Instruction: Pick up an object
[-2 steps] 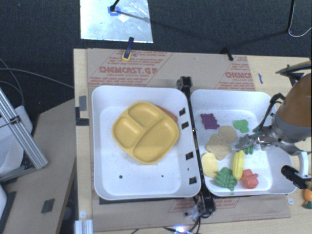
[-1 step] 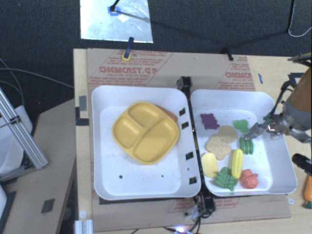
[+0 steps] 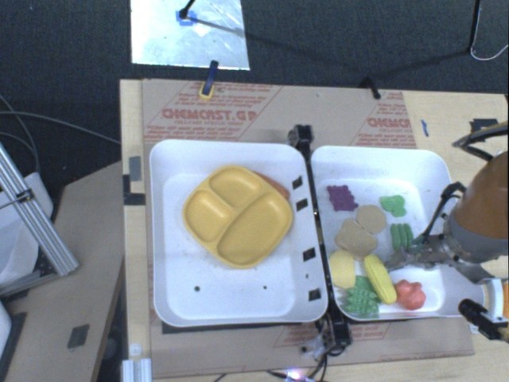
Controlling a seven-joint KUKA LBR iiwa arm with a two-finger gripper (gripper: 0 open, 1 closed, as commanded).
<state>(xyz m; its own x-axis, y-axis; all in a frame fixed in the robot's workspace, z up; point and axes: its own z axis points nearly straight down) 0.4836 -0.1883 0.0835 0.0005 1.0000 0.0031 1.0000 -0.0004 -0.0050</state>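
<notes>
The right bin [image 3: 429, 164] holds several toy foods: a purple grape bunch [image 3: 343, 197], a small green piece [image 3: 392, 206], two tan discs [image 3: 362, 231], a green ribbed pod [image 3: 401, 235], a pale yellow lump [image 3: 343, 270], a yellow corn cob [image 3: 380, 279], a green leafy piece [image 3: 362, 301] and a red piece [image 3: 410, 294]. My gripper [image 3: 404, 256] reaches in from the right and sits low over the bin, just below the green pod and above the red piece, close to the corn's upper end. Nothing shows clearly inside it.
The left bin [image 3: 171, 293] carries a yellow divided plate [image 3: 238, 215] with a pinkish thing peeking out at its far right rim. A black divider [image 3: 314, 229] runs between the bins. The arm's orange band [image 3: 487, 205] hangs over the right bin's right wall.
</notes>
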